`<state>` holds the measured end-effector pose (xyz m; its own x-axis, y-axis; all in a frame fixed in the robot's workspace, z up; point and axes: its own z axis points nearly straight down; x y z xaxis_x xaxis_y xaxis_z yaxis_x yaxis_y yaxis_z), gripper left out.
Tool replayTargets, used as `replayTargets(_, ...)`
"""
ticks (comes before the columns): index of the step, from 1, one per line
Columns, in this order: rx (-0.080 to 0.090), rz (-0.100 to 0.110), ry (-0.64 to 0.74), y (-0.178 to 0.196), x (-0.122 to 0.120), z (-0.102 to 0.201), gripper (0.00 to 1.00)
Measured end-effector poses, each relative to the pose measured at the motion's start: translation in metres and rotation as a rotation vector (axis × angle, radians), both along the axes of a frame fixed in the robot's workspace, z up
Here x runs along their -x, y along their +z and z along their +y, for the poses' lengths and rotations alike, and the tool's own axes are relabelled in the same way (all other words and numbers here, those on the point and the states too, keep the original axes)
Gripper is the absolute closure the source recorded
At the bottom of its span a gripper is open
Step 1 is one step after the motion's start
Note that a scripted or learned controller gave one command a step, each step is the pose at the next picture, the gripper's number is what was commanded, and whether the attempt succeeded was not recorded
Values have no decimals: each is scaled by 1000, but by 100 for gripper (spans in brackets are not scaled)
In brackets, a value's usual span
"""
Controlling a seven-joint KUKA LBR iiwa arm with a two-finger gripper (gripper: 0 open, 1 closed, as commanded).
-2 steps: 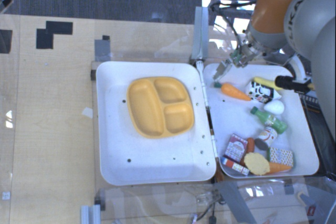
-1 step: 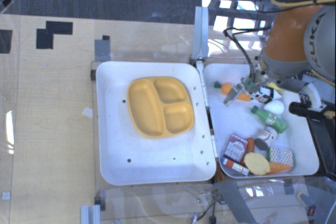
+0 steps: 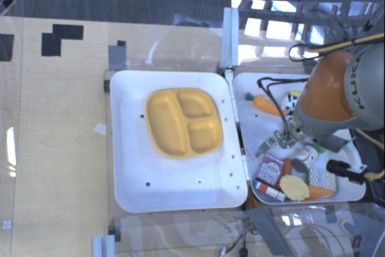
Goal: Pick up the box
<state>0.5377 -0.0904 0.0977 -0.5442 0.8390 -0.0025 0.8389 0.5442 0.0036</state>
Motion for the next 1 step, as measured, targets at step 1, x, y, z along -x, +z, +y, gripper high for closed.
replayTargets(1, 2, -14, 40, -8, 45, 0, 0)
